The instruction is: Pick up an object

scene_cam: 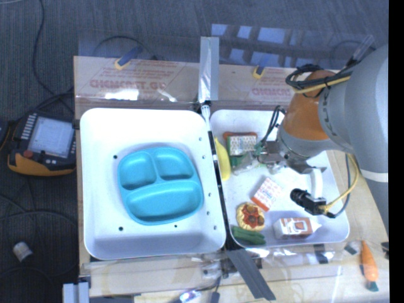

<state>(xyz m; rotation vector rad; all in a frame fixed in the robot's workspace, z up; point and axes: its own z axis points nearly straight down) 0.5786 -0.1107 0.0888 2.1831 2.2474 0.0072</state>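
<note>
Looking down on the worktop (371, 231), we see two white bins side by side, with the arm (353, 112) reaching in from the right over the right bin (338, 232). Its gripper (267, 156) is lowered into the far half of that bin, just right of a green and brown box (239, 145) that lies near the far left corner; we cannot tell whether the gripper is apart or together, and nothing shows held in it. A banana (221, 160) lies along the bin's left wall, just beside the box. Near the middle of the bin sits a red and white packet (268, 193), tilted. Nearer to us, a small pizza (250, 215) lies left of centre, with a green vegetable (247, 235) touching its near edge, against the near wall. A red and white carton (293, 227) lies to their right, near the near wall. The left bin (101, 232) holds a blue divided plate (161, 183) lying flat at its middle. Off the worktop on the far left, a pendant (44, 142) with a grey screen rests on the dark floor (38, 245).
</note>
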